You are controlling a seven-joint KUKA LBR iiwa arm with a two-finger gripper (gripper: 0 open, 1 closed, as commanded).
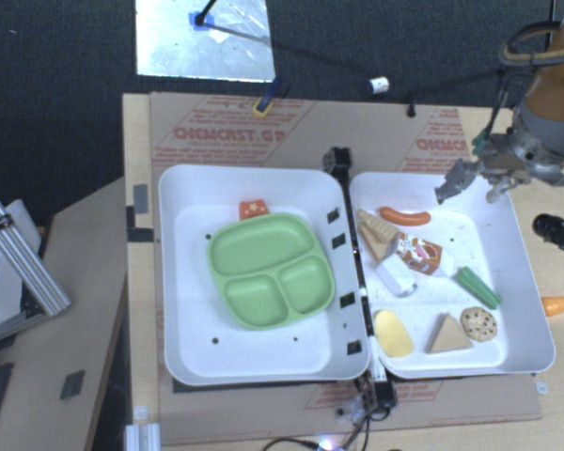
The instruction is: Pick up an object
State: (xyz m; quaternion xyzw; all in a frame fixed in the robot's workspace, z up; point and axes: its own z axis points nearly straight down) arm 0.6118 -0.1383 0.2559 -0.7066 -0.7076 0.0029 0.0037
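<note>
The right bin (522, 252) holds several toy foods: a sausage (405, 217), a waffle cone (376, 235), a red and white packet (420, 255), a white piece (395, 278), a green pickle (477, 287), a cookie (477, 323), a tan wedge (446, 334) and a yellow piece (392, 333). My gripper (472, 189) hangs over the far right corner of that bin, above and to the right of the sausage. It is open, with nothing between its fingers.
The left bin (183, 252) holds a green divided plate (269, 269), with a small red and orange block (254, 209) just behind it. An orange toy (559, 304) lies on the bench outside the right bin. A black divider (350, 252) runs between the bins.
</note>
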